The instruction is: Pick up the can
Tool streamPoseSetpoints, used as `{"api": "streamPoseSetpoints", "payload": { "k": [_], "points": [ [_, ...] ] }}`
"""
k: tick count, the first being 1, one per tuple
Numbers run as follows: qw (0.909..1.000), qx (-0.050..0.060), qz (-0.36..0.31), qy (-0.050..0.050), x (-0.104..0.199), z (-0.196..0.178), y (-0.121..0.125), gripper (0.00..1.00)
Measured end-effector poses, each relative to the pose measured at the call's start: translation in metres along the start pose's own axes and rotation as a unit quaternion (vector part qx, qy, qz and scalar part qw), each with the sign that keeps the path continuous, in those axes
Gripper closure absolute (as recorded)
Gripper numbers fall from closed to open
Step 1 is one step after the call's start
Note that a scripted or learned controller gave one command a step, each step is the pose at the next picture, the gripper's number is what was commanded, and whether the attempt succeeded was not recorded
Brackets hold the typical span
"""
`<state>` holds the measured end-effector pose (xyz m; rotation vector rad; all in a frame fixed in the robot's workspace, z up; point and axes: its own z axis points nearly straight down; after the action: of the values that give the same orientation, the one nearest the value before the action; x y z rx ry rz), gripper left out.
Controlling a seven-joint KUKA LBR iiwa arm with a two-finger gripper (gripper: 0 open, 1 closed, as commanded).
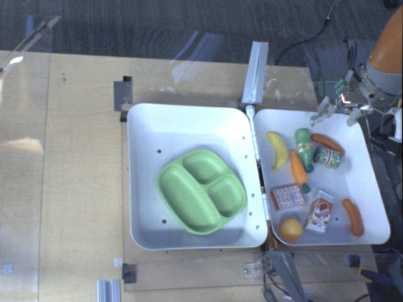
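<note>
two white bins sit side by side on the bench. the left bin [145,143] holds one green divided plate [201,190] with three sections, lying a little right of the bin's middle. the right bin [371,187] holds the small things, nine in all.

one grey arm with an orange band comes in at the far right, and its gripper [338,111] hangs over the far edge of the right bin with its two fingers apart and nothing between them.

one yellow banana [277,150] lies far left in the right bin. one green bottle [305,148] sits beside it, with one carrot [298,167] just nearer. two sausages: one sausage [327,142] far, touching the can's far side, the other sausage [353,216] near right. one carton [320,212] and one red box [288,197] lie near the middle, with one lemon [291,229] at the near edge.

one can [328,157], green with a red label, lies on its side in the far middle of the right bin, its long axis running left to right, just right of the bottle and well apart from the gripper.
</note>
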<state>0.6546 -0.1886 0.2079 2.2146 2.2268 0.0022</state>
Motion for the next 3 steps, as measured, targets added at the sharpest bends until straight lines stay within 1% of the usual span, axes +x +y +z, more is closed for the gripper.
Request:
{"api": "streamPoseSetpoints", "payload": {
  "k": [1,2,3],
  "points": [
    [1.0000,0.000,-0.008,0.000,-0.017,0.077,-0.024,0.00],
    [0.9996,-0.004,-0.030,-0.001,-0.017,0.121,-0.053,0.00],
    [0.9995,-0.006,-0.030,-0.001,-0.017,0.111,-0.051,1.00]
  ]
}}
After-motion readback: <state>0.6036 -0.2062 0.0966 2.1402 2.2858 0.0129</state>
